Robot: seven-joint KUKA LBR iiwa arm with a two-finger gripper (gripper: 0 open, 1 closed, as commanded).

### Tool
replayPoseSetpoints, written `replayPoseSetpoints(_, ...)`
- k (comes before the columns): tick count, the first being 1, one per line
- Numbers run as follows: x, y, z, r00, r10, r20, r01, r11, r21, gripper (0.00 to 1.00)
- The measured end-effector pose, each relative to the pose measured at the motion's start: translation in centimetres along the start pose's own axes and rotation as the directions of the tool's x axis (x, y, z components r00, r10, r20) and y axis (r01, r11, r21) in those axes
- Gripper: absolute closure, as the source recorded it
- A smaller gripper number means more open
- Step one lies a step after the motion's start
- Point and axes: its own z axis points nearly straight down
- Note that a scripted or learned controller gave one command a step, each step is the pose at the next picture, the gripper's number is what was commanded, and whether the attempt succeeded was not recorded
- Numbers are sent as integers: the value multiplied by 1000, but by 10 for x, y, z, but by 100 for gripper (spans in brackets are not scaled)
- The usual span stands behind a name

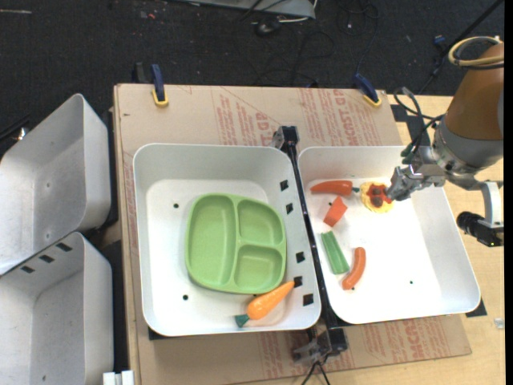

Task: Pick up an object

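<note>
While my gripper (398, 184) hangs low over the far part of the right bin (449, 239), the small yellow-and-red toy (374, 196) lies just to its left, touching or nearly touching the tips, and that short gap is what the pick turns on. I cannot tell how the gripper is set at this slant (the tips are dark and blur into the toy). The toy is roundish, with no clear long axis.

Further left lie a red pepper (332, 187), long axis left to right, and an orange-red block (335, 212) just nearer. A green stick (334, 252) and a red sausage (355, 267) sit nearer still, well apart from my gripper. Nothing seems to block the way.

Over in the left bin (152, 239), a green divided plate (236, 244) and a carrot (268, 301) lie far off, on the same surface (216, 111).
</note>
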Motion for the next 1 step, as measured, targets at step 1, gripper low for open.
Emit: replayPoseSetpoints(1,9,3,-48,1000,-2,-1,2,1000,0,100)
